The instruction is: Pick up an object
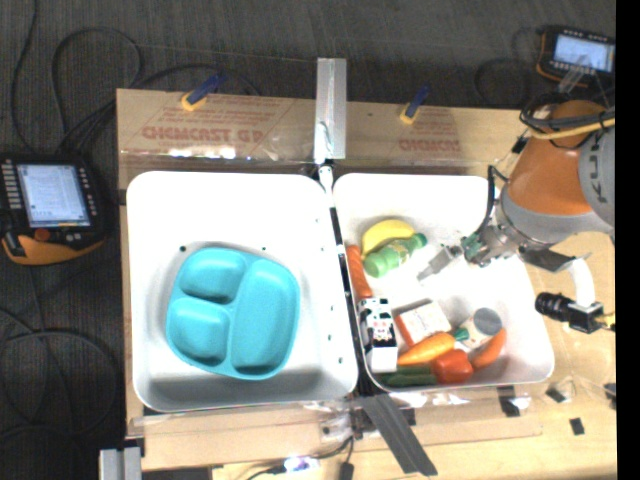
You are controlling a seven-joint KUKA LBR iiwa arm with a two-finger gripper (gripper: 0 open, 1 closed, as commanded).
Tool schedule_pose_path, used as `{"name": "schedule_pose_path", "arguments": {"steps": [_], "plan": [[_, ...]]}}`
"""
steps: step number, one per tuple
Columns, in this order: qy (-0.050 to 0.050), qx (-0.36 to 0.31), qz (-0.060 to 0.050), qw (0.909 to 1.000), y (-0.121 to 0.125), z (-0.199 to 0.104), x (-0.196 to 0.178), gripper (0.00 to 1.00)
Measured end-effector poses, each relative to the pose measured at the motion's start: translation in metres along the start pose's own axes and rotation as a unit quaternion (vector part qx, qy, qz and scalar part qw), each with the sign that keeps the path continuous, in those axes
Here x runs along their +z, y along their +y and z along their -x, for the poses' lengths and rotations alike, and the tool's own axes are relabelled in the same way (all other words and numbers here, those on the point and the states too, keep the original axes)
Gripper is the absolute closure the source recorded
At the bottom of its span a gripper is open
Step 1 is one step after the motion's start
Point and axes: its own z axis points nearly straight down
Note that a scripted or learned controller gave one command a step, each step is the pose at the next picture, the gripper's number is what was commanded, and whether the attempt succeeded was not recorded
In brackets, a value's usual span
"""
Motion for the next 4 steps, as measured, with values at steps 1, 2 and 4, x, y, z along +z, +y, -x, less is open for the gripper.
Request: {"name": "schedule_pose_path", "arguments": {"steps": [1,2,4], "plan": [[0.001,0.002,-0.001,1.0,0.047,-0.031,0.041,0.0],[-0.001,-0.122,0.0,0.9925,0.084,-0.086,-0.046,0.0],[-0.002,-0.081,0.007,0.9967,0.077,-0.041,0.037,1.0]]}}
